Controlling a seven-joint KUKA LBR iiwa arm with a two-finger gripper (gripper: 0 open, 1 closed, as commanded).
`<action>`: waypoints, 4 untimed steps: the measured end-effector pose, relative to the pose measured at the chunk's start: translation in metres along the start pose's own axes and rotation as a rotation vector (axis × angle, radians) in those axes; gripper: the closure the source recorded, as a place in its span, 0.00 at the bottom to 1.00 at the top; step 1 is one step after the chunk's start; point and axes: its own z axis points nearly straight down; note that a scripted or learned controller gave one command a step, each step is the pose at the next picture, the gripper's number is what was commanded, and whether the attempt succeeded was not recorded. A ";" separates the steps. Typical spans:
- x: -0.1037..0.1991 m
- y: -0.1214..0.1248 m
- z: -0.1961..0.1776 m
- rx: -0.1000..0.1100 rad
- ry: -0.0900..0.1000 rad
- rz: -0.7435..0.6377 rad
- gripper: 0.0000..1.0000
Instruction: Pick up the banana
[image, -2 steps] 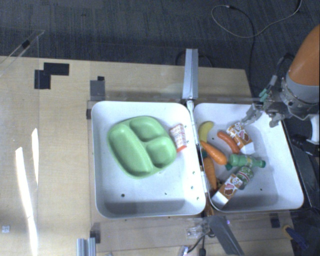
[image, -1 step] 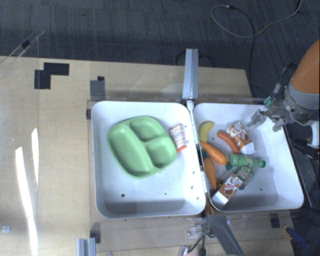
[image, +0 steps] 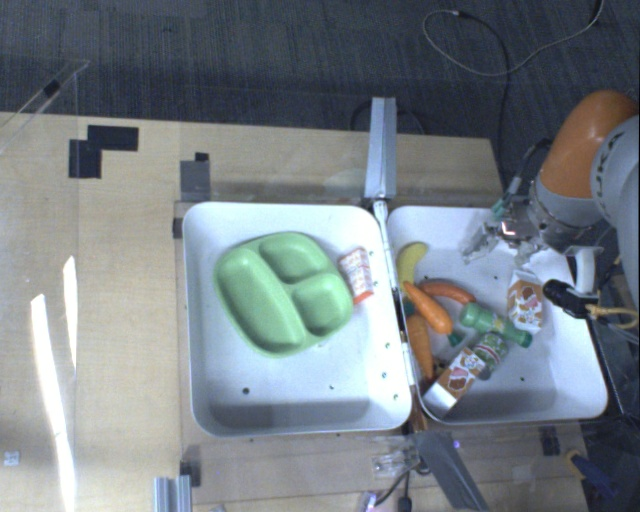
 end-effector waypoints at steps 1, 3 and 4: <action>0.055 0.018 0.019 -0.004 0.000 -0.155 0.00; 0.074 0.011 0.018 0.021 -0.006 -0.672 0.00; 0.119 0.001 -0.079 -0.001 0.000 -0.536 0.00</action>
